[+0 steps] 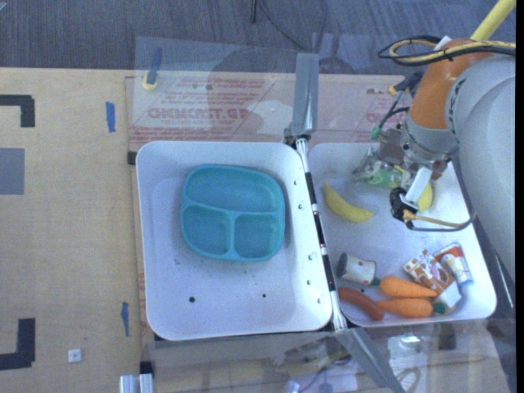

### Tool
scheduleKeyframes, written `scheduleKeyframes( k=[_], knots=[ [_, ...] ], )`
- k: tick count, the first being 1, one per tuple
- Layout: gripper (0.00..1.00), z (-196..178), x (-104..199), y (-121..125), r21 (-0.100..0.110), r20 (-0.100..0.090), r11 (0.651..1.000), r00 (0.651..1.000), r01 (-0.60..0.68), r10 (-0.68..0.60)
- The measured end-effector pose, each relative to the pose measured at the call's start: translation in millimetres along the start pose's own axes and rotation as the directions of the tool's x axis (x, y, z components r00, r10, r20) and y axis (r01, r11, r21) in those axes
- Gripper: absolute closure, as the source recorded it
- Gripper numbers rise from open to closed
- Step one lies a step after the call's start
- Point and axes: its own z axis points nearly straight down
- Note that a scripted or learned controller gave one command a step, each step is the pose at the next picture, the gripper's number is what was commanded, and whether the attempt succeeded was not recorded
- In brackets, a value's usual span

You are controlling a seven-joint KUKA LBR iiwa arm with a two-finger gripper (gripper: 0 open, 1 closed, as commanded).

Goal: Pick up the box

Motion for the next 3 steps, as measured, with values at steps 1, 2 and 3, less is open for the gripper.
scheduleKeyframes(
  k=[1,2,3],
  knots=[
    [0.00,-0.5,-36.3,-71.2,-0.012,-0.004,1.000,1.000,0.012,-0.012],
    [0.00,0.1,-34.1,-21.8,-0.008,-0.004,0.995,0.995,-0.102,0.102],
    [1.00,-11.1,-33.6,-20.7,-0.011,-0.001,0.995,0.995,-0.098,0.098]
  ],
)
